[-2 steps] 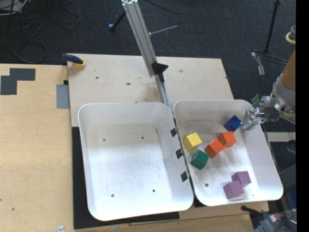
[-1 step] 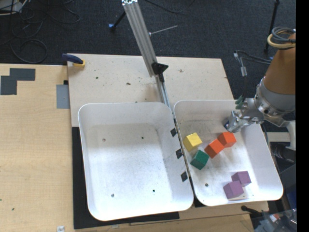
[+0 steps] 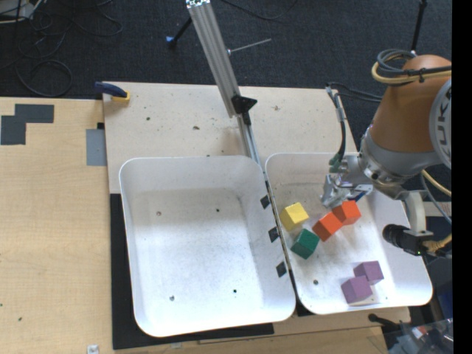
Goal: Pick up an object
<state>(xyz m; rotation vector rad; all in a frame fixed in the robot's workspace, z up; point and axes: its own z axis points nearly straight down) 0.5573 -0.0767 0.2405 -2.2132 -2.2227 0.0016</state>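
Purple blocks point(image 3: 362, 281) lay nearest; gripper point(image 3: 341, 192), opening unclear, hovered touching the orange block point(image 3: 336, 220), which might slide aside.

Grey arm point(image 3: 413, 150) with orange band, looped cables, metallic hand point(image 3: 335, 192).
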